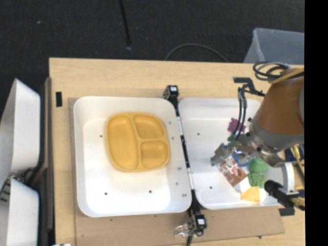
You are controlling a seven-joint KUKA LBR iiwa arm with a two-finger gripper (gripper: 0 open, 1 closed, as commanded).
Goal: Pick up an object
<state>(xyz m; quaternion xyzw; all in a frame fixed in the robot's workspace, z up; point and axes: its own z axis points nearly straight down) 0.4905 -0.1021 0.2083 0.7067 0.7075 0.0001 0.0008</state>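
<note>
Pincer [221, 155] down low in the right bin [205, 111], metal tip set among a heap of small things at that bin's near right; open or closed, impossible to tell from above, the grey and orange arm [279, 111] looming over most of it. Nothing seen between the tips. Just beside the tip, touching or nearly so: a brown and white printed packet [234, 173], lying flat and crumpled, partly under the wrist. Next out, a green lumpy toy [257, 172] pressed against the packet's right side, and a yellow wedge [251, 194] at the bin's near rim, just below the green toy. A purple piece [233, 124] farther back, half hidden by cables.

Judged likeliest target: the packet, being nearest. Probably light, thin, limp and somewhat slick; apt to slide or fold rather than lift cleanly. Best taken across a raised crease or free edge, not pressed flat against the bin floor. Green toy likely soft and rubbery, easier to pinch across its narrow middle, though crowded by neighbours. Yellow wedge seemingly stiff and light, with sloping faces prone to squirting out.

Across the divider, left bin [87, 188] bearing a yellow divided plate [137, 141], well apart from the action. Both bins side by side on the wooden counter [128, 76].
</note>
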